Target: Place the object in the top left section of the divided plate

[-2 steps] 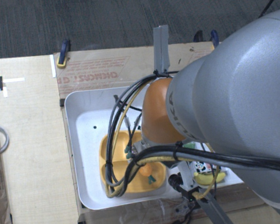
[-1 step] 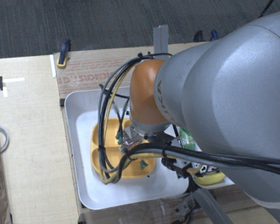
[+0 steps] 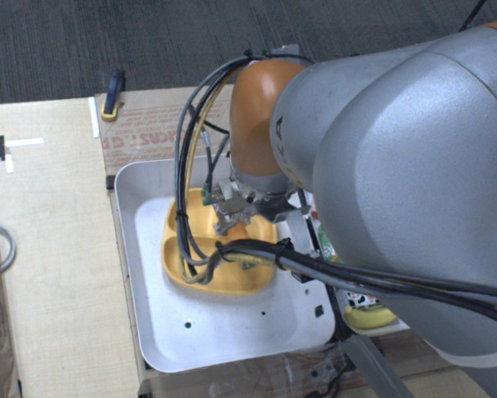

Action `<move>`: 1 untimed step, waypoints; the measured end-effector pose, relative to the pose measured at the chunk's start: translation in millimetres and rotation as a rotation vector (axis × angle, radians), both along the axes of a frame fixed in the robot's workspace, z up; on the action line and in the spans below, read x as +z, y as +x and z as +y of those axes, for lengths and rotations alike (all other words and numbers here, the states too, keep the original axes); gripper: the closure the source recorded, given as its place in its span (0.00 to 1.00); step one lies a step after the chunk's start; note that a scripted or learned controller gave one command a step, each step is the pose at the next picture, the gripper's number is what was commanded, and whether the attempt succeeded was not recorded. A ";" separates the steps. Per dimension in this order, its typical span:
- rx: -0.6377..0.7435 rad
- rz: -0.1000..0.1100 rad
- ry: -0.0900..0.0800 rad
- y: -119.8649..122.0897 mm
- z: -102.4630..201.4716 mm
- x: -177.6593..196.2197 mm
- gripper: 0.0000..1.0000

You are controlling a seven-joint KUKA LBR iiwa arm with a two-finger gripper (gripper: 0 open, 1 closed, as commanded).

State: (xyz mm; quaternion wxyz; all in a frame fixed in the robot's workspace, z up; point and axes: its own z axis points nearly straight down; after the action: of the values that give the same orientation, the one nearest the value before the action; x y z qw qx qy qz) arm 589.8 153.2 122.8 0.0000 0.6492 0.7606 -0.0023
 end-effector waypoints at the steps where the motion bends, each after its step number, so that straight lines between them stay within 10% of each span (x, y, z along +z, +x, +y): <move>1: -0.208 -0.037 -0.001 -22.6 56.7 -15.4 1.00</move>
State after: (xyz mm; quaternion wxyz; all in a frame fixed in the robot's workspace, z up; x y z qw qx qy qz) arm 567.2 209.9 107.4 0.0142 0.7247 0.6888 0.0094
